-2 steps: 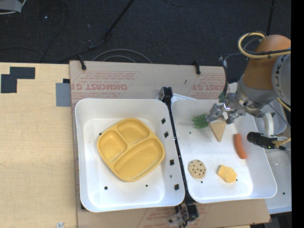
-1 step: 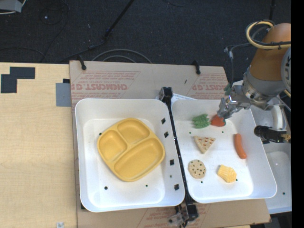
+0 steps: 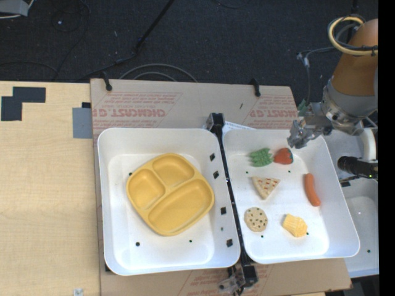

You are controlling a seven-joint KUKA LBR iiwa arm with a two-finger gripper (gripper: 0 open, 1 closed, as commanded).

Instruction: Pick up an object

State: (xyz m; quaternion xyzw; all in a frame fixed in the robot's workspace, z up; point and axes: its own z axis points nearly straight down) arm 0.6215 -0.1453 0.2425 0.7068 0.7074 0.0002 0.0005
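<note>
Gripper: my gripper is hanging over the back edge of the right bin, up near the far rim. Honestly can't tell from this slanted view whether it's spread or pinched, it's just a dark blur at that end of the arm. Nothing visibly in it.

Nearest target: the red strawberry-looking piece sits just below and a bit left of the gripper, touching or nearly touching the green veggie piece.

Other options: pizza slice mid-bin, cookie toward the front, yellow cheese chunk beside it, orange sausage thing along the right side, well apart from the rest.

Left bin: left bin just has the yellow divided plate. Not my guess for this try.

Progress: I'd call it early, still lining up, nothing lifted yet.

Risk 1: the red and green pieces are so close that coming down on one could shove or pinch both, and I'd end up with neither.

Risk 2: the gripper is close to the back wall of the bin. A descent slightly off and it catches the rim instead of the toy.

Risk 3: these are small, rounded, probably slick plastic. I'd bet on one squirting out sideways if the close is off-centre.

Risk 4: pizza slice and cookie look flat, so scraping the bin floor seems likely there.
</note>
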